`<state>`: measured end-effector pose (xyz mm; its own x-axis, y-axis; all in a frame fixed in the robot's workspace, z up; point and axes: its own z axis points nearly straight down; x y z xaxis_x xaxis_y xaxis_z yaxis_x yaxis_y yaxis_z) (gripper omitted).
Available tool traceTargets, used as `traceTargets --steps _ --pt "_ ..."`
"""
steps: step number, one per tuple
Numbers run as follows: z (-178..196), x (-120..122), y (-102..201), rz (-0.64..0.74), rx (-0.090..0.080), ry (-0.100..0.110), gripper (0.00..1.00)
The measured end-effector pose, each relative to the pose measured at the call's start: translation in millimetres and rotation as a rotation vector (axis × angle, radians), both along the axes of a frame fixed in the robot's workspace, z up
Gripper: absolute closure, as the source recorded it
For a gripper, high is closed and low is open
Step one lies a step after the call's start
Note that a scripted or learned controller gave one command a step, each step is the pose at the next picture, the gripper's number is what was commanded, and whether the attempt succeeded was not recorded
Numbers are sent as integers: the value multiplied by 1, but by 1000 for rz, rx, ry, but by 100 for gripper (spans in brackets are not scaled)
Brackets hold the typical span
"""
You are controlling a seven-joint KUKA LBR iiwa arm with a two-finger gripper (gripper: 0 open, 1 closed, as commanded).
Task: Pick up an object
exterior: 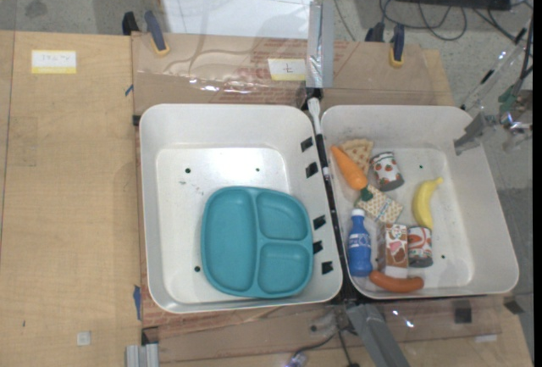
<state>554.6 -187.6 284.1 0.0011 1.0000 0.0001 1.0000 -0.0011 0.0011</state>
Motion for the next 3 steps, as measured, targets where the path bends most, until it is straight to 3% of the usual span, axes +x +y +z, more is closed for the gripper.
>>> traceTargets --steps 1,2,3 --pt "-179 -13 22 -11 0 -1 0" --pt "-170 -14 18 -20 -1 -2 100" --pt "-94 -13 46 -211 -1 0 100"
